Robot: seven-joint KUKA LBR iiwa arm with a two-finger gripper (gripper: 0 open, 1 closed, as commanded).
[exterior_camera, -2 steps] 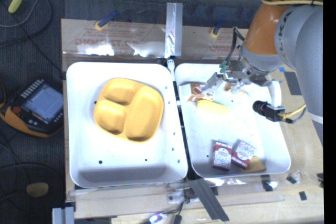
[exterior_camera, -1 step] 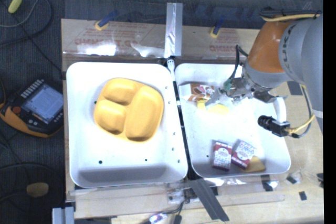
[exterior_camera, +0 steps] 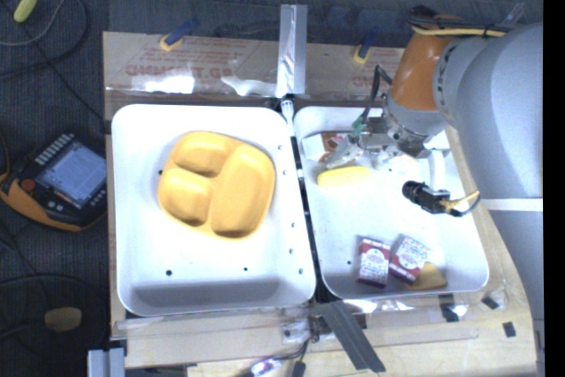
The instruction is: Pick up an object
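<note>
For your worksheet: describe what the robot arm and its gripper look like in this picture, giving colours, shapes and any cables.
The arm is a thick, rounded, smooth grey body. Above the wrist sits an orange band with a dark cable running along it. The gripper is a small boxy metal-grey unit with thin dark wires at its side.

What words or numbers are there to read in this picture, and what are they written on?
No text here can be read for sure.
Cardboard sheet behind the bins: faint reddish lettering, too blurred to read.
Two small red-and-white packets in the right bin: printed fronts, too small to read.
Handheld screen on the floor, left of the bench: glowing display, nothing legible.
Wrapper under the pincer: print too small to read.
</note>
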